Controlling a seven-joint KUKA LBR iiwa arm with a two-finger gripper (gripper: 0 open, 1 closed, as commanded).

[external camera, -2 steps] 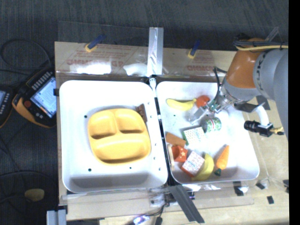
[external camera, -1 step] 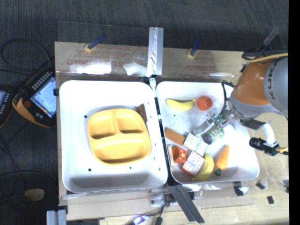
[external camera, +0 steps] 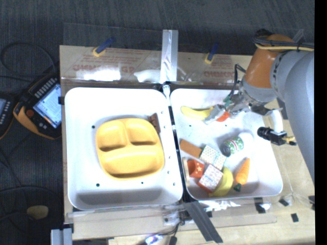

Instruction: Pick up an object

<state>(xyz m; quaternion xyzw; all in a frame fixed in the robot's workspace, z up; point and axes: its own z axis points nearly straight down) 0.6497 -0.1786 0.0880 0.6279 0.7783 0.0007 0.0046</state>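
Observation:
My gripper (external camera: 225, 109) hangs low over the back of the right bin (external camera: 271, 185), at the end of the grey arm with the orange band (external camera: 260, 68). A small orange-red object (external camera: 223, 117) lies right under its tip, touching or nearly touching it. A yellow banana (external camera: 193, 112) lies just to the left of the gripper. Further forward in the same bin are a green-and-white can (external camera: 233, 145), a carrot (external camera: 242, 170), a brown block (external camera: 190, 148) and two patterned boxes (external camera: 213, 157).
The left bin (external camera: 76, 188) holds a yellow divided plate (external camera: 130, 146) and a small brown piece (external camera: 154, 121) by the shared wall. A second yellow fruit (external camera: 225, 184) and a red item (external camera: 194, 167) crowd the right bin's front. A handheld pendant (external camera: 43, 106) lies off the bench at left.

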